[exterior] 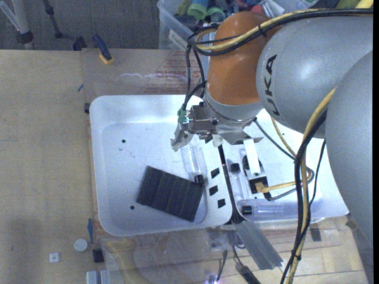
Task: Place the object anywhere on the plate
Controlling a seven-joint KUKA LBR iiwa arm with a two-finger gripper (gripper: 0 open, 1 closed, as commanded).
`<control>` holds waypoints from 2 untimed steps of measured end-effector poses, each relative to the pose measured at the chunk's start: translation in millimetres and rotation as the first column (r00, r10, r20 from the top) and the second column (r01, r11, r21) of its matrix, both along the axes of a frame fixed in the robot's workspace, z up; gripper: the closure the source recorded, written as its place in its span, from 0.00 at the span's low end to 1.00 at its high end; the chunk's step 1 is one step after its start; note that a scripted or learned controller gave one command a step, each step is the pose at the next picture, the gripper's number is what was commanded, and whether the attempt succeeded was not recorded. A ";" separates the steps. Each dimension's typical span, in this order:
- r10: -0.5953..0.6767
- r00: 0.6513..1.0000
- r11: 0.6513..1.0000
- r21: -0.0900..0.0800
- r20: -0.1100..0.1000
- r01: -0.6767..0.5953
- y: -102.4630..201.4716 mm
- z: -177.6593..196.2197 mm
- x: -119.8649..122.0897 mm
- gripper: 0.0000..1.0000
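arm: grey arm with an orange band reaches in from the right and hangs over the middle of the bench, covering much of the right bin.
gripper: gripper points down over the strip where the two bins meet, near the right edge of the left bin; its clear fingers are seen from above and whether they are spread or pressed together cannot be told. nothing can be seen between them.
left bin: shallow white bin on the wooden bench, its floor mostly bare with a few small dark specks.
dark slab: a flat, dark grey, ribbed rectangular slab lies tilted on the floor of the left bin, near its front right corner, just below and left of the gripper; apart from the fingers as far as can be judged.
right bin: its white rim shows at the front edge under the arm, with a few small black squares on the divider side.
cables: yellow and black cables run down along the arm to the wrist.
bench: pale wooden top; a blue clamp sits at the back edge, small bits lie near the front left corner.
behind the bench: a clear tub of mixed coloured toys.
plate: cannot be made out with certainty.
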State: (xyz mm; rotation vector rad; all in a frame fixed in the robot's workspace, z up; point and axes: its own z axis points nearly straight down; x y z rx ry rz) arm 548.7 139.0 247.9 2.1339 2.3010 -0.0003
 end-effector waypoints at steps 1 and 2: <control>0.000 1.000 1.000 0.000 0.000 0.000 0.0 0.0 0.0 0.00; -0.002 1.000 1.000 -0.001 0.001 0.002 -0.8 9.5 0.8 1.00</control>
